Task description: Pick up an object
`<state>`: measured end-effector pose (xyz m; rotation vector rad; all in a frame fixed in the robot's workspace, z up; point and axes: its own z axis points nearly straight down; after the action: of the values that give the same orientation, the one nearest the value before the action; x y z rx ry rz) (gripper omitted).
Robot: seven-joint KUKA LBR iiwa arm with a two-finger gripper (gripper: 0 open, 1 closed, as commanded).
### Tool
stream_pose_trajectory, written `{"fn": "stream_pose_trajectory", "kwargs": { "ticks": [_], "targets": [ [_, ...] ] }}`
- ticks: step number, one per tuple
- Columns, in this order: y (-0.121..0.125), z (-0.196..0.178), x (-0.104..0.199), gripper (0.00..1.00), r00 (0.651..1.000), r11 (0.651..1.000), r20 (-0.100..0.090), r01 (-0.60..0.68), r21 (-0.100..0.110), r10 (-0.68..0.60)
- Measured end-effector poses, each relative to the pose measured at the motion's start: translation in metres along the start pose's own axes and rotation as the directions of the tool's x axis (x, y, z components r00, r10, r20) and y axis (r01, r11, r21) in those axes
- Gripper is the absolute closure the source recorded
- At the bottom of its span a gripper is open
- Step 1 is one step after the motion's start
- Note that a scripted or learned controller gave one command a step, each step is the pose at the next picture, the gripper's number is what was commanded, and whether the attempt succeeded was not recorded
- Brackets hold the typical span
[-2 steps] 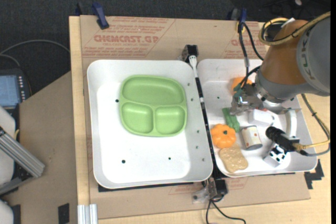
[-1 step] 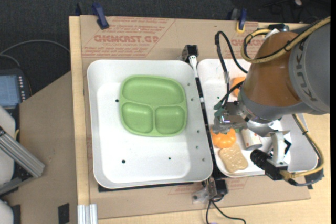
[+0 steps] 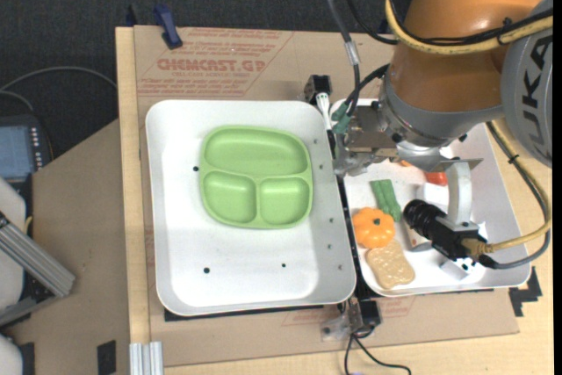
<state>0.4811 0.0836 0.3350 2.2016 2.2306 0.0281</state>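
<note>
Camera view: tool (image 3: 362, 143) over bin (image 3: 505, 198) wall, open or closed cannot tell; pumpkin (image 3: 374, 227), cracker (image 3: 390, 267) crowded at 6 o'clock; risk: wall strike, miss.

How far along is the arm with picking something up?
Nothing looks lifted: the orange pumpkin, tan cracker and green stick lie in the right bin. The arm hangs over that bin; what its wrist hides can't be told. A clear grasp and lift are left.
</note>
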Motion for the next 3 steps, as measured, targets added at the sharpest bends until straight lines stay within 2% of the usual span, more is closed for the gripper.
{"fn": "stream_pose_trajectory", "kwargs": {
  "ticks": [1,2,3],
  "targets": [
    [0.003,-0.172,0.031,1.0,1.0,1.0,0.001,-0.009,-0.001,0.009],
    [-0.002,-0.051,0.149,1.0,1.0,1.0,0.01,-0.001,0.03,0.001],
    [0.0,-0.048,0.128,1.0,1.0,1.0,0.009,-0.015,0.022,0.015]
  ]
}}
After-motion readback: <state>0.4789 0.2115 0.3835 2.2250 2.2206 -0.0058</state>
